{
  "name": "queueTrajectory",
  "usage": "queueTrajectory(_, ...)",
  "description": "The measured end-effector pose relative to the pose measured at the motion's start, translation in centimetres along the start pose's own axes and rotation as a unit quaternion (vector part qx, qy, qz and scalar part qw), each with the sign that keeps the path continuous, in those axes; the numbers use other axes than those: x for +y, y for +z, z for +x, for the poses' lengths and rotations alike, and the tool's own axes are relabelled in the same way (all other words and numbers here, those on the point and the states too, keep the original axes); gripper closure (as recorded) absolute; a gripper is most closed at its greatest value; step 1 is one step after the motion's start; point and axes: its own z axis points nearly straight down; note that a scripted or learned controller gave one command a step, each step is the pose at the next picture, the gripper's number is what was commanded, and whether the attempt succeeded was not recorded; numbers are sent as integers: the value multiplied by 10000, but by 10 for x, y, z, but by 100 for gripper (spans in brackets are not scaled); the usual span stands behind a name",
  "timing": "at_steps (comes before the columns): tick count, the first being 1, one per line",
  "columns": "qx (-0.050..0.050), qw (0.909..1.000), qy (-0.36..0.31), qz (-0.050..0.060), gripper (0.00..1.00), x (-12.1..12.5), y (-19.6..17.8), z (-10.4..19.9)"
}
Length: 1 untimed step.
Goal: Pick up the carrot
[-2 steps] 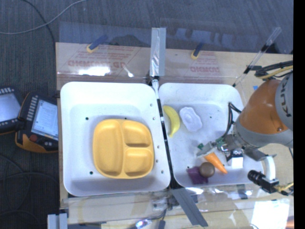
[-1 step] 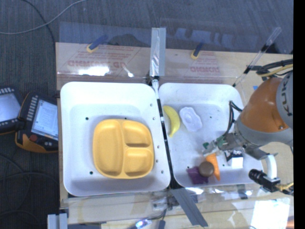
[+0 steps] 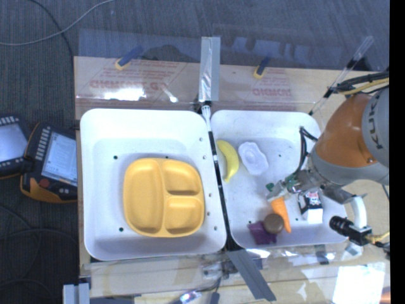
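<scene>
Carrot (image 3: 281, 213) lies just beside claw (image 3: 292, 192).

The carrot (image 3: 281, 212) was crowded: a brown ball (image 3: 274, 223) touched its lower end, the end effector (image 3: 297, 192) stood just right; bare floor lay toward the banana (image 3: 229, 159)

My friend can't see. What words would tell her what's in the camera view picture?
A robot arm's tool hangs over the right white bin, just above an orange carrot. The carrot lies beside a brown round thing and a purple thing, with a banana farther back. The left bin holds a yellow divided plate.
</scene>
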Motion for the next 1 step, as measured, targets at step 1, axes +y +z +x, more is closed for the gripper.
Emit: queueTrajectory(1, -77, 9928, -1190, -53, 100, 23, 30, 38)
